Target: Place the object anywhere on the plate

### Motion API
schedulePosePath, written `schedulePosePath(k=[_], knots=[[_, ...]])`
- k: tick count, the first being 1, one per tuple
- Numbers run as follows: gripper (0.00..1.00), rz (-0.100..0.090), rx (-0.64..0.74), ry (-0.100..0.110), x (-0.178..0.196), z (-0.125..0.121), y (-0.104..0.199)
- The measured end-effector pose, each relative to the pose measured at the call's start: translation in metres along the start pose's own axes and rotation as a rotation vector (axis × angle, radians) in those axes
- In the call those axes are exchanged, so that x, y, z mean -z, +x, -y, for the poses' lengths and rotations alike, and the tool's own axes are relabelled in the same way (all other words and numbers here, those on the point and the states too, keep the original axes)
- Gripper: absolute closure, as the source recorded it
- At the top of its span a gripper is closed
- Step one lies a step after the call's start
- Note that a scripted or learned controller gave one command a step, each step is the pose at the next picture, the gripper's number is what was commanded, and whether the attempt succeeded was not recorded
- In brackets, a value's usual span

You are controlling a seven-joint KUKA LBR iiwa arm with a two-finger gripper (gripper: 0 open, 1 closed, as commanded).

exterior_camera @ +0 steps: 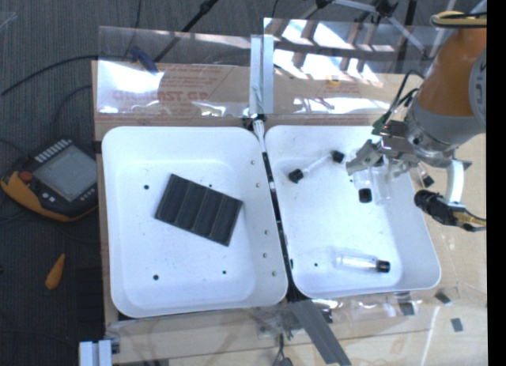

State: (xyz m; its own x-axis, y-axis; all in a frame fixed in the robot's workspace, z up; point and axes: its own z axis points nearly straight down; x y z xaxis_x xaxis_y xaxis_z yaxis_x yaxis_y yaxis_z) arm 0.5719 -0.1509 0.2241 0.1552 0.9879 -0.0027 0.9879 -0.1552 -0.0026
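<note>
— Two white bins are recorded on the bench, left bin (126, 277) and right bin (411, 266). What is noted at the gripper (378, 173)?

— It is seen over the far right part of the right bin, below the grey wrist and orange band of the arm (458, 64). How far it is open cannot be told, and nothing is seen held in it.

— Where are the objects?

— A small black-capped piece (364, 194) is found just below the gripper. A clear rod with black ends (315, 165) is seen to its left. A clear tube with a black cap (360, 262) is found nearer the camera, well apart from it.

— And the plate?

— A dark ribbed plate (198, 209) is logged far left of the gripper, lying tilted in the left bin.
</note>
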Motion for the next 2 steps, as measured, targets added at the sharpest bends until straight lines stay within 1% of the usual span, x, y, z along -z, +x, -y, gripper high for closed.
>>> schedulePosePath(k=[1,2], knots=[[1.0,-0.002,0.448,-0.003,0.005,-0.061,0.052],[1.0,-0.002,0.521,0.0,-0.019,-0.012,0.11]])
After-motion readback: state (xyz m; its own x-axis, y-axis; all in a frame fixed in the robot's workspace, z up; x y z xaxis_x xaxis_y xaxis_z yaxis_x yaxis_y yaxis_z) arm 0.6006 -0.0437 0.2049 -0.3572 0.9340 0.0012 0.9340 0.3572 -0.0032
